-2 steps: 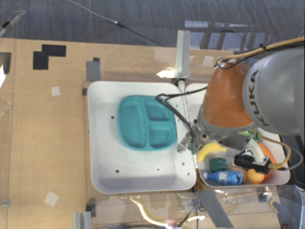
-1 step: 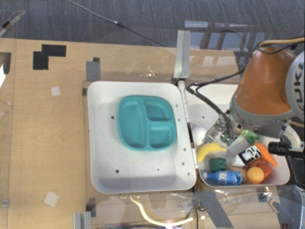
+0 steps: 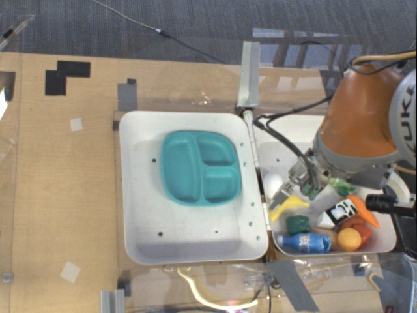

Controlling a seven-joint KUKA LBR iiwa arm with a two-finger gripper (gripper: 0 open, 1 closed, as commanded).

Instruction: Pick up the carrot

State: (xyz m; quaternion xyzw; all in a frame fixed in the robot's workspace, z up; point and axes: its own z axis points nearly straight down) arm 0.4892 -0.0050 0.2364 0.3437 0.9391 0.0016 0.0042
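The carrot [image 3: 366, 212] is orange with a green leafy end. It lies slanted in the right bin [image 3: 280, 154], near that bin's right wall and partly under the arm. My gripper [image 3: 301, 199] hangs low over the middle of this bin, left of the carrot and just above a yellow banana-like toy [image 3: 288, 207]. Its fingers stand apart with nothing held between them. The arm's orange band and wrist hide the back part of the bin.
Around the carrot lie an orange ball [image 3: 350, 239], a black-and-white tag [image 3: 343, 210], a dark green toy [image 3: 298, 224] and a blue bottle [image 3: 305, 243]. The left bin [image 3: 140, 175] holds a teal divided plate [image 3: 199, 167]. Cables run behind the right bin.
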